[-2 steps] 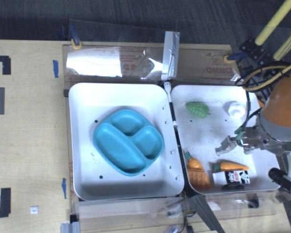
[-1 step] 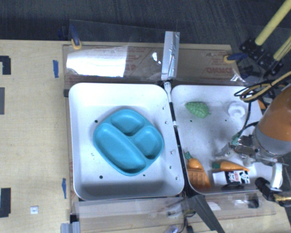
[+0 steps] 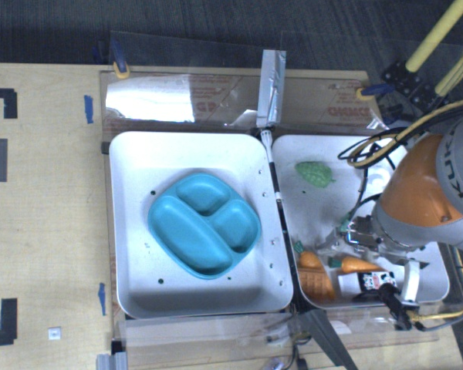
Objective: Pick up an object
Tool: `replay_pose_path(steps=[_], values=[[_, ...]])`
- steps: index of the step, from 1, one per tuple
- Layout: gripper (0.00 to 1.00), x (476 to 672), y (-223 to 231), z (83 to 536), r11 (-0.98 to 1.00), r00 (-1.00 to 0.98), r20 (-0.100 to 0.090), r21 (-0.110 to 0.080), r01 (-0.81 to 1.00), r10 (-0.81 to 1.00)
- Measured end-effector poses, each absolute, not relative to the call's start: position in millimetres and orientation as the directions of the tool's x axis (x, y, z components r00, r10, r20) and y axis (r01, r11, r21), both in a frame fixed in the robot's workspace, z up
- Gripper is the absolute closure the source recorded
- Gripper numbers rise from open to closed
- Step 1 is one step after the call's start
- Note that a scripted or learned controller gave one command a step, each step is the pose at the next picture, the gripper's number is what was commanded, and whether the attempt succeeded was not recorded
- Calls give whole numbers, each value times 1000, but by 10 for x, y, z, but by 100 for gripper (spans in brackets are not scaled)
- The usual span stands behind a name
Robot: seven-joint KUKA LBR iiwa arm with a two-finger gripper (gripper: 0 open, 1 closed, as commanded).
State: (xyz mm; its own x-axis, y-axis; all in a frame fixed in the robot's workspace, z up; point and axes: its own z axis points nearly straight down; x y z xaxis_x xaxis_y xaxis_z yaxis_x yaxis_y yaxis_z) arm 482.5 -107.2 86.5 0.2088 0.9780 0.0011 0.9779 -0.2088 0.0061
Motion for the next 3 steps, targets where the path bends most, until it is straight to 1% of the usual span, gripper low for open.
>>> replay_pose_path(steps=[1,2,3], values=[[100,4840,-1078,952,-211,211,1,8,978,978],[100,4809,-445,1831,-5,5,0,-1,1000,1000],[0,4804,-452,1822,-6,6,0,-2,1000,1000]])
